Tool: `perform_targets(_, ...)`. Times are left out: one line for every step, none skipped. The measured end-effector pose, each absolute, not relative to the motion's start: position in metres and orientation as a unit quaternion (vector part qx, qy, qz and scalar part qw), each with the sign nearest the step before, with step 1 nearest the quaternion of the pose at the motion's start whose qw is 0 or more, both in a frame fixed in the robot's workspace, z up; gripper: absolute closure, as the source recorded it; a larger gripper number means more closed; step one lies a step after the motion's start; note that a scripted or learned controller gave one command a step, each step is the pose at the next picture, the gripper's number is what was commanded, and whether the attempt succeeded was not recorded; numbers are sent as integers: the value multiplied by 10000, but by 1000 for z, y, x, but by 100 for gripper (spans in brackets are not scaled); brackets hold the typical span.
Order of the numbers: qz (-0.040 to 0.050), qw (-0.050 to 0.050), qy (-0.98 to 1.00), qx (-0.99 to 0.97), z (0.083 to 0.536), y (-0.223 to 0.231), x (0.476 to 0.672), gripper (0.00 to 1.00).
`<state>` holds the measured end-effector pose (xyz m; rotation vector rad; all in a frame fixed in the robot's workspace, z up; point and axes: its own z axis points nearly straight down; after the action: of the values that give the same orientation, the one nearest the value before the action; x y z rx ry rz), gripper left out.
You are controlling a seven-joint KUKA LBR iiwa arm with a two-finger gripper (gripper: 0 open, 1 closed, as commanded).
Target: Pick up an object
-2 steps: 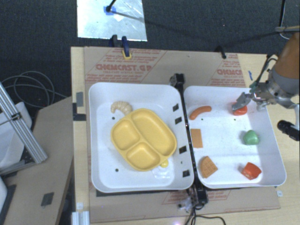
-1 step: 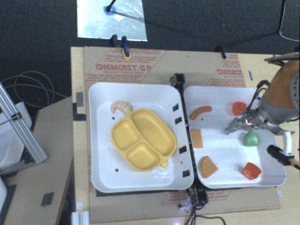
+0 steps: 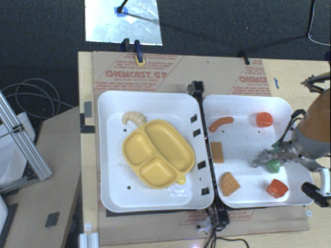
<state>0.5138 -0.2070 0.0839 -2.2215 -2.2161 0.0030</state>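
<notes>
Reaching into the right bin [image 3: 247, 101], the gripper [image 3: 268, 159] is placed directly over a small green object [image 3: 273, 165], which is touched or nearly touched; how wide it stands cannot be told. The grasp step is judged to be in hand: closing and a straight lift are called for next. A red piece [image 3: 277, 188] is seen just below the gripper. "CHEMCAST" is printed on the board [image 3: 135, 74] far up-left

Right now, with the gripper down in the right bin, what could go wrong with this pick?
1. The gripper sits over the green object, which looks small and rounded; it may slip out.
2. The red object lies close by; the arm could knock it.
3. The right bin is shallow; a nudged item might slide against its wall.
</notes>
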Motion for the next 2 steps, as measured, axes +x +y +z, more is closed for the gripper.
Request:
perform_targets(-9, -20, -7074, -7068, 95, -207, 518, 100)
perform_targets(-35, -20, -7121, -7020, 94, -125, 595, 100)
